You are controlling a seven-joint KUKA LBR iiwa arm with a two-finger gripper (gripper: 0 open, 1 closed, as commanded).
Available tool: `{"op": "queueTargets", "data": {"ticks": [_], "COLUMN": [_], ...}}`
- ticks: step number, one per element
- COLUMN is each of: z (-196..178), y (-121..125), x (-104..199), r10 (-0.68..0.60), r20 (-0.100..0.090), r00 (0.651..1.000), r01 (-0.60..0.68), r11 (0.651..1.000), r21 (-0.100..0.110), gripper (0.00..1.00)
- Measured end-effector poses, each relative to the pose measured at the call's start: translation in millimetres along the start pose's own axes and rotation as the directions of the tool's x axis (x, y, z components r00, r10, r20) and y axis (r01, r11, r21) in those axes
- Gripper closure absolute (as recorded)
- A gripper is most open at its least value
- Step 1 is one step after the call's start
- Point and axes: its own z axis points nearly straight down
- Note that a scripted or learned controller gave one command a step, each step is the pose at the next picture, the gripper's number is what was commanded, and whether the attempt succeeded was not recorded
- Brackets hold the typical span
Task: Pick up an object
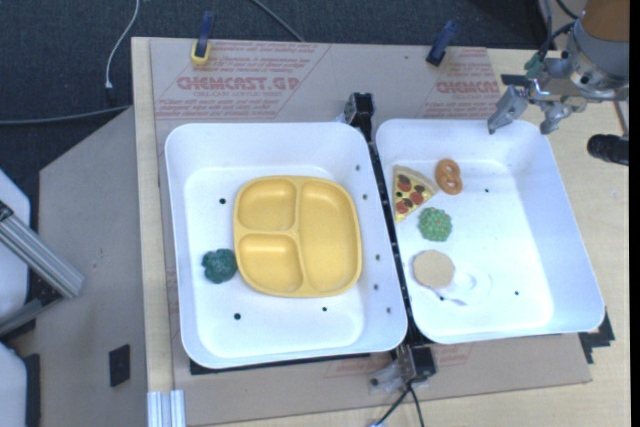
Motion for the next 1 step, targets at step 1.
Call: {"op": "queueTargets", "data": {"ticks": [1], "z": [61.0], "y": [2.1], "x": [2.0], "r10": [-0.001], "r20": [-0.001], "r00": [1.000], "r01": [0.001], "r11": [1.000], "r21": [0.005], "gripper": [0.00]}}
